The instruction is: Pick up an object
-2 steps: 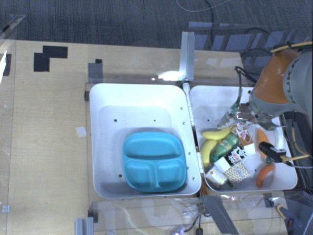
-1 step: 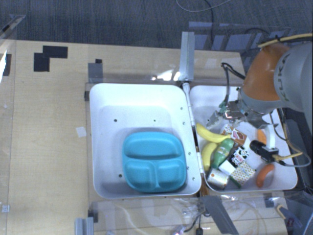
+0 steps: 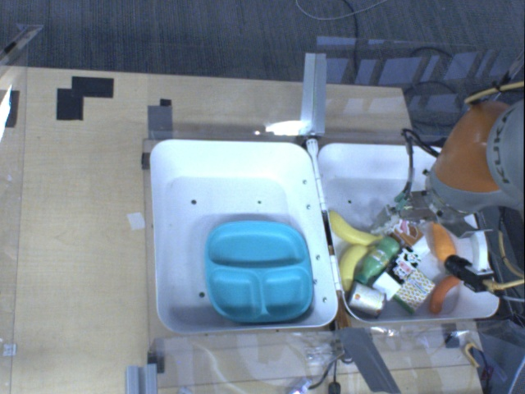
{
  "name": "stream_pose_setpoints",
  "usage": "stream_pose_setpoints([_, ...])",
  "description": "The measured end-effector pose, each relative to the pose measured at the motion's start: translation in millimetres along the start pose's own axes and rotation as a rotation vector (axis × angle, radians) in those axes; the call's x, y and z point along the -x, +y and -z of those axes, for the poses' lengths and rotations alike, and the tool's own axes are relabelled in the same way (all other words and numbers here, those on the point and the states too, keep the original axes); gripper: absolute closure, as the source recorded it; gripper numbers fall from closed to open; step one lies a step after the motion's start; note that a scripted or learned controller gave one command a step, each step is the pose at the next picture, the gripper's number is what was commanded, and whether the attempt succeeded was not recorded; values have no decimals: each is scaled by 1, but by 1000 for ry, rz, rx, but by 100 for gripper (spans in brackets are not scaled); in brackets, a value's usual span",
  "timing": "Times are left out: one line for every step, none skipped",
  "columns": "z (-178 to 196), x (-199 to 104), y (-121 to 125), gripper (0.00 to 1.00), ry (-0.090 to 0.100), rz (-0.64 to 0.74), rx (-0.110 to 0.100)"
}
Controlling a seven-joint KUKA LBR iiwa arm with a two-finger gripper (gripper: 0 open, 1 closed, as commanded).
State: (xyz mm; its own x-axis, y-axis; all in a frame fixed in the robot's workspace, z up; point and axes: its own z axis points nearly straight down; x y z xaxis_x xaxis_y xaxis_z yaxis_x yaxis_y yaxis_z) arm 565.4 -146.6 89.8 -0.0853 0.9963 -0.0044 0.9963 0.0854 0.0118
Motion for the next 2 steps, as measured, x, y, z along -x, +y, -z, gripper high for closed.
stream_pose_setpoints([12,-1,3,100,0,1,6])
stream_pose_setpoints([130,-61,36,100,3,219,-4])
